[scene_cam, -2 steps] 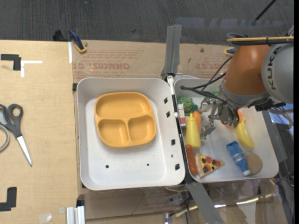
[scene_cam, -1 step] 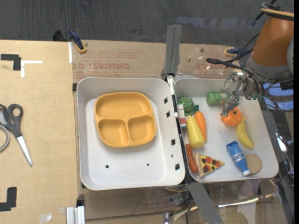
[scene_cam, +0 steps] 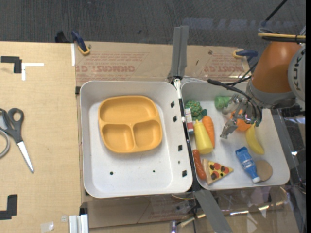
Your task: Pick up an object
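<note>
My gripper point(scene_cam: 239, 125) hangs low over the right bin point(scene_cam: 279, 144), near its back right. Its fingers are open, one finger point(scene_cam: 226, 130) slanting down to the left. A small orange round object point(scene_cam: 243, 126) lies between them; I cannot see either finger touching it. A yellow banana point(scene_cam: 254, 140) lies just right of and below the gripper. A green object point(scene_cam: 222, 102) sits just behind it. To the left are a carrot point(scene_cam: 209, 128), a yellow bottle point(scene_cam: 202, 136) and broccoli point(scene_cam: 194, 108).
The front of the right bin holds a pizza slice point(scene_cam: 217, 170), a red sausage point(scene_cam: 198, 163), a blue bottle point(scene_cam: 247, 163) and a brown disc point(scene_cam: 264, 170). The left bin point(scene_cam: 92, 174) holds a yellow divided plate point(scene_cam: 130, 123). Scissors point(scene_cam: 17, 135) lie on the bench at far left.
</note>
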Controlling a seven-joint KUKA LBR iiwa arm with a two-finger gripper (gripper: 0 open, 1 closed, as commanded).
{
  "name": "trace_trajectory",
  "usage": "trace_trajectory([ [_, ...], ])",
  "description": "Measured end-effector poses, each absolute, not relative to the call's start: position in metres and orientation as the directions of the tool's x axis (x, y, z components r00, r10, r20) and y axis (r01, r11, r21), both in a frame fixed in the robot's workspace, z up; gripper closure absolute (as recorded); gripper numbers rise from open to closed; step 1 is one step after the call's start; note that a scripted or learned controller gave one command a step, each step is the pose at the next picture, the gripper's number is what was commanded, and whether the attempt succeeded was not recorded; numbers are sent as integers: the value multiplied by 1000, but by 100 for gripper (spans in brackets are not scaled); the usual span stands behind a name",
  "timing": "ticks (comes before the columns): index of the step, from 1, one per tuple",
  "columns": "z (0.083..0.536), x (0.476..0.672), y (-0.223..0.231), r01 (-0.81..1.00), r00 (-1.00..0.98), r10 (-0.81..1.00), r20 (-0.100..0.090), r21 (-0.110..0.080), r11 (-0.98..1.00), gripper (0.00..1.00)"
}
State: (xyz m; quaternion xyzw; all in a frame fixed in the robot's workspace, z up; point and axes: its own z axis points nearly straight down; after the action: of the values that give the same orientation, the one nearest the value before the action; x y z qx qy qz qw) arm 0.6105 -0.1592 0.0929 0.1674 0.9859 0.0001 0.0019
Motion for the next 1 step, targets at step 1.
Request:
trace_trajectory([
  [1, 104, 612, -159, 328, -945, 328, -10, 1, 945, 100],
])
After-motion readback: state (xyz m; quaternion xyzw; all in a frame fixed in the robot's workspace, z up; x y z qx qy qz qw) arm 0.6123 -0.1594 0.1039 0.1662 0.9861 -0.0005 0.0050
